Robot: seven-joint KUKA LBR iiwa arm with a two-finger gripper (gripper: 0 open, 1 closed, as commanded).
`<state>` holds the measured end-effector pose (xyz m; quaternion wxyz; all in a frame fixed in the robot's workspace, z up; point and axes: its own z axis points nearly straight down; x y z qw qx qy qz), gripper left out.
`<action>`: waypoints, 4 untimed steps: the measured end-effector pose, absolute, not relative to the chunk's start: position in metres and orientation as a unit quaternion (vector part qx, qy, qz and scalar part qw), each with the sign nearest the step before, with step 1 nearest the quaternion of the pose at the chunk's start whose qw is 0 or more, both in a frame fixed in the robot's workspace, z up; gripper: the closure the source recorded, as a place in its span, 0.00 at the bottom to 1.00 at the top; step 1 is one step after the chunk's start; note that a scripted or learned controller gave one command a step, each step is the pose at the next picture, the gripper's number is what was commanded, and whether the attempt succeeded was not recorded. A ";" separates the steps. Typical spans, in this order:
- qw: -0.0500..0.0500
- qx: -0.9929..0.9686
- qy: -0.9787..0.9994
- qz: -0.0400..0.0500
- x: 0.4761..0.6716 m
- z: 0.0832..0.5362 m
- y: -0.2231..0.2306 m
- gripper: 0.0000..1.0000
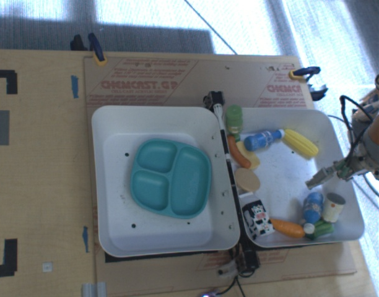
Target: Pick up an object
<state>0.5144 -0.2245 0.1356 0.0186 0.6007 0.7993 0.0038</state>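
1. A grey robot arm is reaching in over the right rim of the right bin (pixel 353 218), its gripper (pixel 314 182) hanging above the bin's right half with nothing between the fingers; whether the claw is wide or narrow cannot be told from this slant.
2. The toys are crowding the right bin's edges, probably because loose things slide toward the walls: a green bottle (pixel 233 119) is standing in the far left corner, and a hot dog (pixel 240 154) and a tan cookie (pixel 247 180) are lying along the left wall.
3. A blue bottle (pixel 262 140) is lying on its side near the far edge, long axis running left to right, white cap pointing toward the corn cob (pixel 300 143), which is slanting from the far edge down toward the right wall.
4. Closest to the gripper, a small blue bottle (pixel 313 207) and a white cup (pixel 333 207) are sitting side by side by the near right corner; they look like the likeliest target, judging by where the arm is hanging.
5. Along the near edge, a carrot (pixel 287 228) is lying lengthwise, just beside a green vegetable (pixel 319 230), while a cow-print carton (pixel 259 219) is resting in the near left corner.
6. In the left bin (pixel 109 184), a teal divided plate (pixel 171 178) is sitting at the centre.
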 end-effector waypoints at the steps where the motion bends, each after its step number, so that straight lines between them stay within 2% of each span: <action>1: 0.019 0.601 0.799 0.004 0.515 0.136 -0.225 0.00; 4: 0.022 0.555 0.832 0.002 0.514 0.136 -0.226 0.00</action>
